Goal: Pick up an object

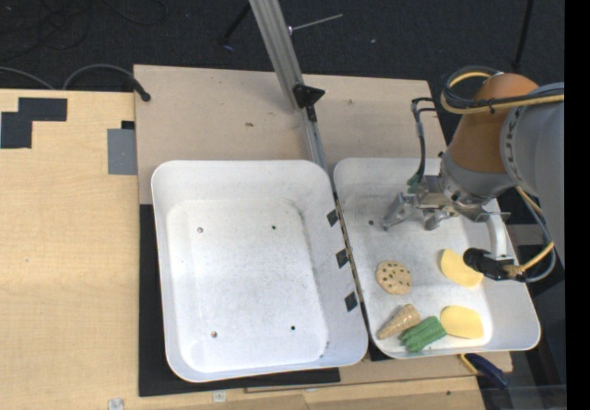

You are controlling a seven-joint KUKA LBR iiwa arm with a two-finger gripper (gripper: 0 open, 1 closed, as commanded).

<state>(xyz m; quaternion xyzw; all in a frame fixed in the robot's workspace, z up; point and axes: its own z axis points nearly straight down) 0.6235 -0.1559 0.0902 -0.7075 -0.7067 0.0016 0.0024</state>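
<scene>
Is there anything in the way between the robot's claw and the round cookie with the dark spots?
Nothing visible. The gripper hangs over the right white bin, and only bare bin floor lies between it and the round tan cookie with dark spots nearer the camera.

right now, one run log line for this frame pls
phase: approach | gripper: over right bin, nothing between fingers | cookie, cone, green piece, two yellow pieces: in right bin
</scene>
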